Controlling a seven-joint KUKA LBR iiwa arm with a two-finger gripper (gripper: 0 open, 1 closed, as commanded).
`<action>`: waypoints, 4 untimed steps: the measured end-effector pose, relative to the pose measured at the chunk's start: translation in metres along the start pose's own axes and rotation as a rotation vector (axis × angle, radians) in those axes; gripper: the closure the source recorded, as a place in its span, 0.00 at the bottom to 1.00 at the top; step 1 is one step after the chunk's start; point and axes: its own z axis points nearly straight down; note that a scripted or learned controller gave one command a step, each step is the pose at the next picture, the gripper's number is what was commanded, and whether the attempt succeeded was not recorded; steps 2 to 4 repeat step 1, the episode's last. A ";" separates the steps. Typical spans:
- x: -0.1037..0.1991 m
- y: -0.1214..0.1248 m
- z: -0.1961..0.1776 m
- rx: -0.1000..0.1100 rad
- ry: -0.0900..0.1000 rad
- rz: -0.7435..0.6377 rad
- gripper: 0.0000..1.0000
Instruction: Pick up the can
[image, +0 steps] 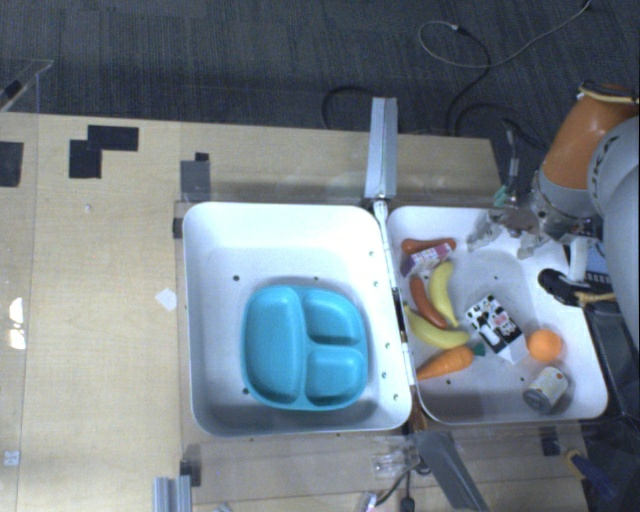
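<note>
The can (546, 388) is a small grey metal cylinder lying on its side in the near right corner of the right bin (596, 404). An orange ball (545, 345) sits just behind it. My gripper (507, 233) hangs over the far edge of the right bin, well away from the can and toward the back. It is open, with nothing between its fingers. The grey arm with its orange band (585, 135) comes in from the upper right.
The right bin also holds two bananas (438, 305), a carrot (446, 362), a red sausage-like piece (427, 246) and a black-and-white patterned box (494, 320). A blue compartment tray (305, 345) lies in the left bin (200, 300). A metal divider post (381, 150) stands between the bins.
</note>
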 end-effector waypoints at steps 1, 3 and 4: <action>0.017 -0.006 0.003 0.002 -0.008 -0.005 0.00; 0.017 -0.006 0.003 0.002 -0.008 -0.005 0.00; 0.017 -0.006 0.003 0.002 -0.008 -0.005 0.00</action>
